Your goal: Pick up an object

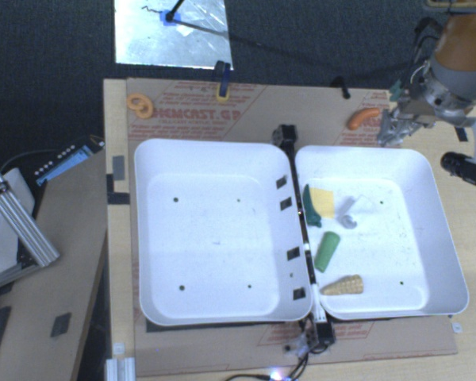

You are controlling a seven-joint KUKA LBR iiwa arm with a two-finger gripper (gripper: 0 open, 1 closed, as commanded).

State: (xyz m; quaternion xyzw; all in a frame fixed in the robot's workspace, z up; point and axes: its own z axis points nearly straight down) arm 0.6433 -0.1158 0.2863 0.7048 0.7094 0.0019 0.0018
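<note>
Your hand (395, 132) hangs over the far right corner of the right bin (440, 205), above its rim; whether it is released or clenched, you cannot tell from here. Nothing shows between its tips. The pickable things lie near the bin's left wall, well down and left of the hand: a yellow block (323, 202), a grey piece (347, 215), a green cylinder (328, 250) with its long axis running near to far, and a cone (343, 285) lying crosswise. The grey piece looks nearest.
</note>
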